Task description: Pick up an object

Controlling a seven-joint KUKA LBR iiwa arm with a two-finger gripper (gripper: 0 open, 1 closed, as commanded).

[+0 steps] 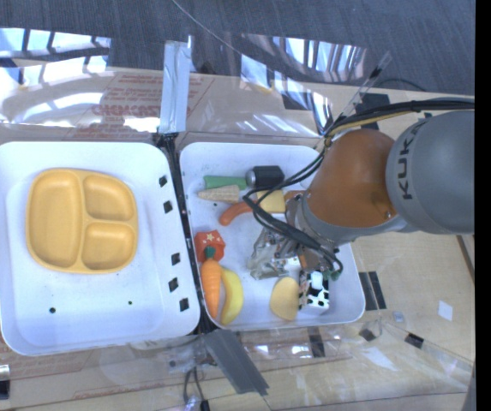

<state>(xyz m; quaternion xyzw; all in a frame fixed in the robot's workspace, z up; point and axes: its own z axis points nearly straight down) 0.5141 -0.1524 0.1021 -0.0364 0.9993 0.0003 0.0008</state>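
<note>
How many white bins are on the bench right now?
2. The left bin holds a yellow divided tray; the right bin holds toy food, under the arm's end effector.

Glossy white plastic bins (pixel 22 315); matt yellow plastic tray (pixel 80 221); the toy carrot (pixel 212 285) looks smooth, perhaps plastic.

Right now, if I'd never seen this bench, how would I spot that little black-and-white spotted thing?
Look at the right-hand white bin, the one crowded with toy food beneath the grey and orange arm. Go to its near right corner, beside a pale yellow fruit piece. The cow-patterned toy sits there: it alone is white with black patches, while its neighbours are plain yellow or orange.
</note>
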